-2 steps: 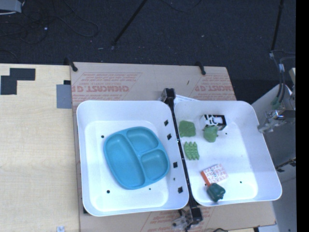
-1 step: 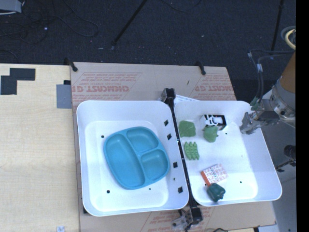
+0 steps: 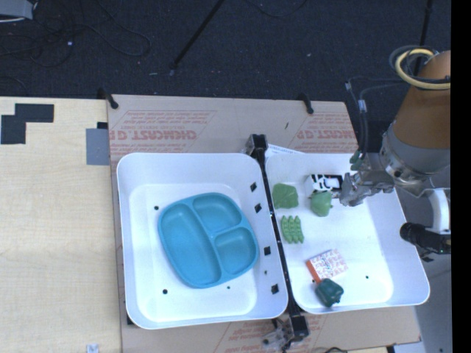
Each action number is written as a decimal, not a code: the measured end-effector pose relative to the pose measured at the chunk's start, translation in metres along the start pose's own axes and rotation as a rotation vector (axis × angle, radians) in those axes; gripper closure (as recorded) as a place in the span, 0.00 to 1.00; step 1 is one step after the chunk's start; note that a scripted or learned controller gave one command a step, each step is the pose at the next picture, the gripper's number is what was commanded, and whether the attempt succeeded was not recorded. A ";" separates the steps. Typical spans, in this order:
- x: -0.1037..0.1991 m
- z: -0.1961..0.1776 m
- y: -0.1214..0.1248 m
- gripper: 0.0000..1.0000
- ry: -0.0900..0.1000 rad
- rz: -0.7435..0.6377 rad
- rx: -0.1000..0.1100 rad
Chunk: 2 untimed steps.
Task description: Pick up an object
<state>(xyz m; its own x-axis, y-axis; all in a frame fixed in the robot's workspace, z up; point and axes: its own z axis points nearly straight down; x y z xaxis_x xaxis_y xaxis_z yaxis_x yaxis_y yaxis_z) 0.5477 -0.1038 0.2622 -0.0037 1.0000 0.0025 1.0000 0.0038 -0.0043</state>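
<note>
Gripper (image 3: 346, 191) low in right bin (image 3: 383, 230), just right of green lump (image 3: 321, 204); finger spread impossible to tell. Risk: glancing contact, nudging lump leftward, ungrasped.

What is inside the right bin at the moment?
In the right bin: two green lumps, a ridged green piece, a small patterned packet, a dark teal object and a black-and-white item. The gripper covers what is beneath it.
</note>
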 end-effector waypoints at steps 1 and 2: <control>0.051 0.000 0.005 1.00 0.000 -0.001 -0.001; 0.105 0.021 0.016 1.00 0.000 0.000 0.002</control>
<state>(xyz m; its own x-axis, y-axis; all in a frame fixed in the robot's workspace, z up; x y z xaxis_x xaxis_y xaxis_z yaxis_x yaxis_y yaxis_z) 0.5636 0.0015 0.2413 -0.0041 1.0000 0.0023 1.0000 0.0041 -0.0063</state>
